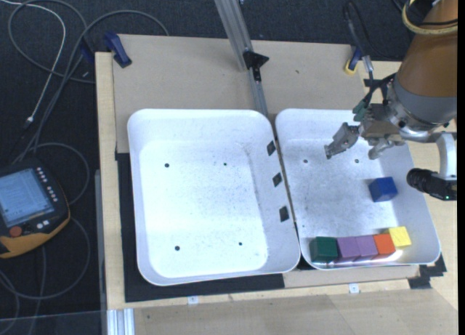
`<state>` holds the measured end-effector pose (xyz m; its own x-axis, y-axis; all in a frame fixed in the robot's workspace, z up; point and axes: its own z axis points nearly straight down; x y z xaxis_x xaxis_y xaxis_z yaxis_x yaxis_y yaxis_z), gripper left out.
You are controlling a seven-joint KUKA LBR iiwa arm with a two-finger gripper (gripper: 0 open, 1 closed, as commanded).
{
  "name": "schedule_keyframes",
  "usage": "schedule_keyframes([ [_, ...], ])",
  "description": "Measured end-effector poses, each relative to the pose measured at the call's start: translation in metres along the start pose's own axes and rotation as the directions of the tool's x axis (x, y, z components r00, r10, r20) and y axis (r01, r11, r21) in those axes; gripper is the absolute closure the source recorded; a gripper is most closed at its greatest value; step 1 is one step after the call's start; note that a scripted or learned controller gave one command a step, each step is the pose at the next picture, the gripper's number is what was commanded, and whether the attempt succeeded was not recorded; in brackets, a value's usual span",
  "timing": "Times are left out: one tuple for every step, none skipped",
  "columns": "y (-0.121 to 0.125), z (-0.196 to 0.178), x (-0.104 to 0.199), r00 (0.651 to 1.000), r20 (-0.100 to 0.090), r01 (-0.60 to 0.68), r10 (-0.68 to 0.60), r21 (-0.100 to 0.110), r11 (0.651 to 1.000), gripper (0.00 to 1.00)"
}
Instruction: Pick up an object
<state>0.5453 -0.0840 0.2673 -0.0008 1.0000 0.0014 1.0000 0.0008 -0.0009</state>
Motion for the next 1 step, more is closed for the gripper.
schedule_keyframes([
  [0.0194, -0.0208, -0.0820, 1.000, 0.006, -0.007, 0.007, -0.006, 1.000, 0.00],
])
